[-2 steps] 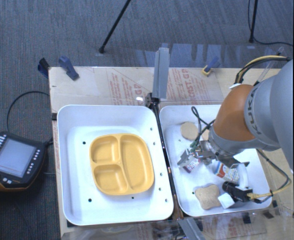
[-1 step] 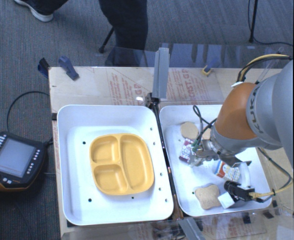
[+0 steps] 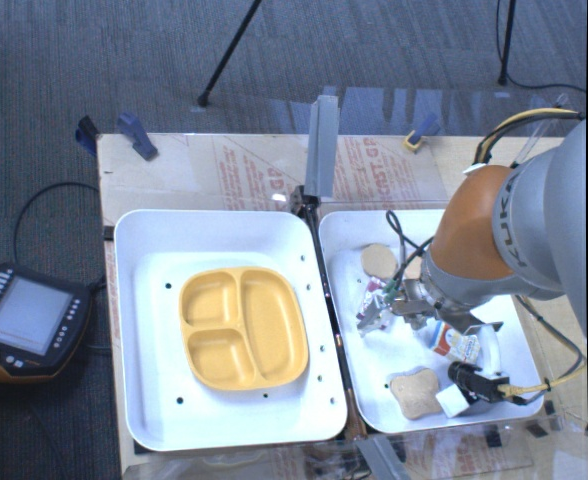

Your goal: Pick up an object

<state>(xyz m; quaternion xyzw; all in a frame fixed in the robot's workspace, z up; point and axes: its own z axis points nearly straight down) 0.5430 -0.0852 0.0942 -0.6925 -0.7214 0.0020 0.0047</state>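
My gripper [image 3: 373,314] is low in the left part of the right bin [image 3: 346,230], hanging from the grey and orange arm that reaches in from the right. A small colourful object [image 3: 376,287] lies right at its far side, partly hidden by it. Farther back in the bin lies a round tan piece [image 3: 379,260]. A slice of toast [image 3: 414,392] rests near the front wall. A red and white tube [image 3: 463,346] lies to the gripper's right, under the wrist.
The left bin [image 3: 144,268] holds a yellow divided plate [image 3: 243,327]. A grey upright post [image 3: 322,148] stands behind the seam between the bins. A teach pendant [image 3: 24,318] lies on the floor at left.
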